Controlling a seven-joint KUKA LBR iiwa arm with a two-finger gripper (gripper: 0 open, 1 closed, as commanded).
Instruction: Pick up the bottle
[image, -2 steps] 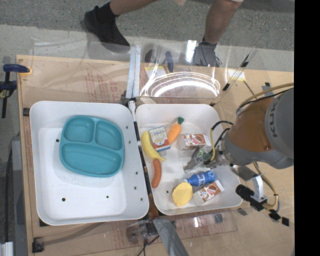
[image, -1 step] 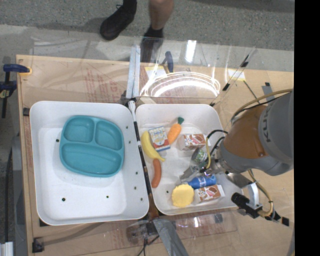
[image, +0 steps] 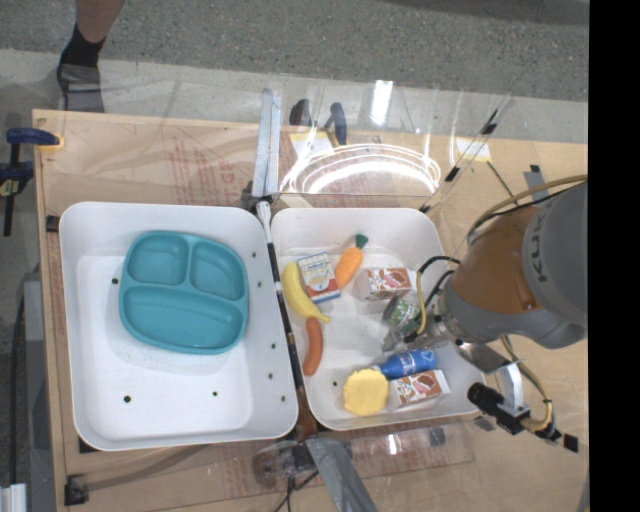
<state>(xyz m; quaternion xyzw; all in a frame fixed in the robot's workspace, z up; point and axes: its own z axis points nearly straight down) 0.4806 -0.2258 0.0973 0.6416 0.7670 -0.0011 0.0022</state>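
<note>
Bottle (image: 408, 362) lies flat near front of right bin (image: 430, 228), squeezed between cheese (image: 365, 391) and carton (image: 418, 387). Gripper (image: 412, 318) close above; can't tell its opening tbh. Risk: grabs carton instead, or bottle rolls away.

Banana (image: 300, 291) in right bin (image: 430, 232): sausage (image: 312, 347) just below it, carton (image: 317, 275) and carrot (image: 348, 262) right, bottle (image: 408, 362) far right-below. Tray (image: 184, 292) left, in left bin (image: 80, 300).
</note>
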